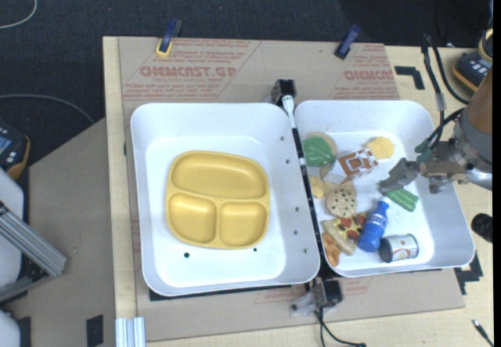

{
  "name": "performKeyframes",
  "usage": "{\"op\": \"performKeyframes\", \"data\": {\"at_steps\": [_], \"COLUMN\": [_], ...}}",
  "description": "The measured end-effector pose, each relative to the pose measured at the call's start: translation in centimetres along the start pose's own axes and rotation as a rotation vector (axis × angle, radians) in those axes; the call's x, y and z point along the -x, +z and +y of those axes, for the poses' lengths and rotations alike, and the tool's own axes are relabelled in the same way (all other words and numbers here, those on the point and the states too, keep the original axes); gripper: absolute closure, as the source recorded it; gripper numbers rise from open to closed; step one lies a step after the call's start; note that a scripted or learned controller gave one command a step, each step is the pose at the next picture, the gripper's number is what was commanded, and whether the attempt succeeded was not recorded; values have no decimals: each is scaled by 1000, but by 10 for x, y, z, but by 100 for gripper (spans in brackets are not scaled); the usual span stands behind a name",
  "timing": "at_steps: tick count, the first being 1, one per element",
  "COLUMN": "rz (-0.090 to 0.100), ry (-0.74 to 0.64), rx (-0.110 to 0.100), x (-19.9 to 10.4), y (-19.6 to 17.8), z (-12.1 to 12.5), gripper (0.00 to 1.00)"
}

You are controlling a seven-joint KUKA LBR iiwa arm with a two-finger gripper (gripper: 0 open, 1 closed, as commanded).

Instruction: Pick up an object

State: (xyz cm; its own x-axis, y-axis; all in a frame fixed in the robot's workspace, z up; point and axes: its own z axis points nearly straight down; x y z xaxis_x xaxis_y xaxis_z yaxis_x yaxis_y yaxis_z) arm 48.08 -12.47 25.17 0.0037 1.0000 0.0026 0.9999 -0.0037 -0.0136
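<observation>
The gripper sits over the right bin, its fingers spread apart and grasping nothing. The green block lies on the bin floor just below the fingers, close to them, though contact cannot be determined. The blue bottle lies just left of the green block, with the can below the block.

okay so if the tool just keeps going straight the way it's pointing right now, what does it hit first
The tool points toward the view's left and slightly down, over the right bin. Going straight on, it would likely meet the blue bottle or the cookie first, though its height above them is unclear from this one view.
</observation>
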Motion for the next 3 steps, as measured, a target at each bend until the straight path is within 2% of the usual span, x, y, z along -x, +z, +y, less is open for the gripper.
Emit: {"op": "performKeyframes", "data": {"at_steps": [1,2,3], "rz": [-2,0,0], "ry": [-4,-3,-2], "rx": [13,7,6], "x": [0,-5,4], "y": [-6,37,95], "z": [2,2,4], "gripper": [0,0,0]}}
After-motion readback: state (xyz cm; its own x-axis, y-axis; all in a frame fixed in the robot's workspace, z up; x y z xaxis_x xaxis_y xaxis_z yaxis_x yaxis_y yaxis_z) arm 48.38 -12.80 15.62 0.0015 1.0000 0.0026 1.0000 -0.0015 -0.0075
